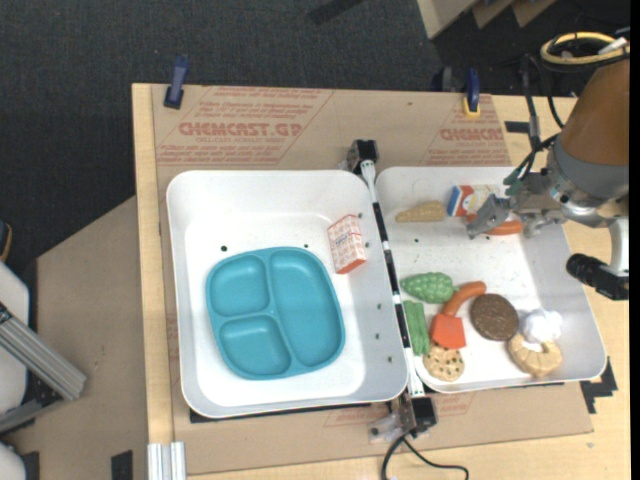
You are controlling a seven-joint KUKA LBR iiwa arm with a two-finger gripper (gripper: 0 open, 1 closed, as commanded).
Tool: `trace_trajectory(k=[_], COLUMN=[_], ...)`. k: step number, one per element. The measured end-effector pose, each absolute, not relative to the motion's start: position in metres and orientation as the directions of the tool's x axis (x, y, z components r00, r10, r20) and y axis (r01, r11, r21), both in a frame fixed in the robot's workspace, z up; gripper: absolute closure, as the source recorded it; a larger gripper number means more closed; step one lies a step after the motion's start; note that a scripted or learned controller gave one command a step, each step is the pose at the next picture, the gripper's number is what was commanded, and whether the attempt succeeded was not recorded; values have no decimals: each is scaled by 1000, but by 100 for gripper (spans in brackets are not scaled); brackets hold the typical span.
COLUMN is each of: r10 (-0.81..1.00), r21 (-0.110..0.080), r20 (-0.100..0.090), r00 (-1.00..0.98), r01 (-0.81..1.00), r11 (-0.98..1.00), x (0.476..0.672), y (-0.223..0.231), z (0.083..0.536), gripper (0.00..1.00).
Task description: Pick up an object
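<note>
The gripper [487, 218] hung low over the far part of the right bin [570, 288], just beside a striped carton [459, 200] and an orange piece [507, 228]; whether it was open or closed could not be told. A small box [346, 243] leaned on the left bin [190, 268] wall beside a teal tray [275, 311].

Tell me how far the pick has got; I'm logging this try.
Done: the gripper has reached the right bin, low at its far end beside the blue, white and red item. In hand: nothing visibly held. Left: grasping and lifting; the food pieces, like the cookie, lie on the bin floor.
</note>
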State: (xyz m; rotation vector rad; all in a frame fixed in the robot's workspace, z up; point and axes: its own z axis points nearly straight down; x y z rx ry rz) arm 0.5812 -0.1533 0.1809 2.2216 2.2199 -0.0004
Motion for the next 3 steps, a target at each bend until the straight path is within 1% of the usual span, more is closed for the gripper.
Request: trace_trajectory(k=[1,2,3], r10=[1000,1000,1000], r21=[-6,8,-49], r20=[1,0,5], r00=[5,-8,-8], r01=[1000,1000,999], r11=[-5,8,9], x=[549,640,658], y=[-209,-157,-165], z=[80,97,83], gripper=[0,0,0])
